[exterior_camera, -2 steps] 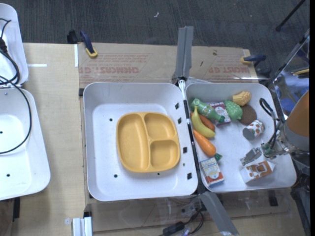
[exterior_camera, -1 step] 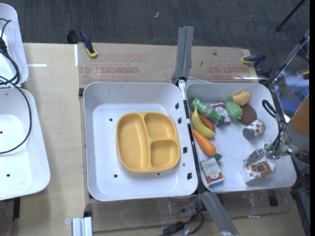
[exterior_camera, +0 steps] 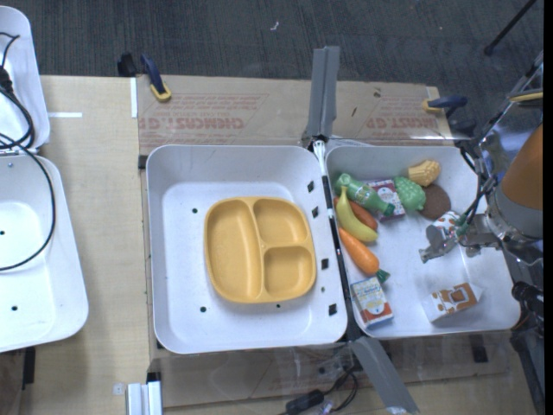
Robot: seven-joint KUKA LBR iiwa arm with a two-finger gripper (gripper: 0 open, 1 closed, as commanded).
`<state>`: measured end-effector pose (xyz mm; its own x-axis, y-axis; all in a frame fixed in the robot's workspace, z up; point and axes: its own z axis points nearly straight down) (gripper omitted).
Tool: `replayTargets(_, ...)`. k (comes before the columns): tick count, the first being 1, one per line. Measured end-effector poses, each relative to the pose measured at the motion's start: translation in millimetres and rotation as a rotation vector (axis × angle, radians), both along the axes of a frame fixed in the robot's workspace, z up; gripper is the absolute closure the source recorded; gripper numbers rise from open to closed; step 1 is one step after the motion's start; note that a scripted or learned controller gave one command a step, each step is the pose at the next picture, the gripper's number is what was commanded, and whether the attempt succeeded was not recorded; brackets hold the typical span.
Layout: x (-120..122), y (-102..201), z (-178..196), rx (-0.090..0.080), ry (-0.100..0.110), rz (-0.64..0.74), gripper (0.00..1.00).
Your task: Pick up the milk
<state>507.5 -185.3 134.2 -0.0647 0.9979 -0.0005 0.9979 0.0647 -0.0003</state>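
From the camera above the bench, I am reaching in from the right, with my arm (exterior_camera: 524, 180) hanging over the right edge of the right bin (exterior_camera: 406, 271). My gripper (exterior_camera: 435, 250) is hovering low over the bin's right half, pointing left. From this angle I cannot tell whether my jaws are open or closed, and nothing is showing between them.

The milk (exterior_camera: 454, 302) is lying on its side at the bin's near right corner, just below my gripper and apart from it. It is a white carton with a brown print. A small white and red item (exterior_camera: 447, 225) is sitting just above my gripper, too small to make out.

A box (exterior_camera: 371, 301) is lying near the bin's front left corner, well apart from the milk. Along the left wall, a carrot (exterior_camera: 359, 251) and a banana (exterior_camera: 350, 219) are lying side by side at a slant. A green bottle (exterior_camera: 367, 194) is resting across the top of them. Toward the back, a broccoli (exterior_camera: 412, 194) is touching the bottle's right end. A corn (exterior_camera: 423, 173) is sitting just behind it, and a brown disc (exterior_camera: 437, 201) is lying to its right.

The left bin (exterior_camera: 173, 232) is holding a yellow divided plate (exterior_camera: 259, 249) at its middle, lying flat.
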Motion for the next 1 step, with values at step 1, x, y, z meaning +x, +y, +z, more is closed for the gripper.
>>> replayTargets(1, -29.9, -34.1, -15.2, 0.006, 0.003, 0.036, 0.00)
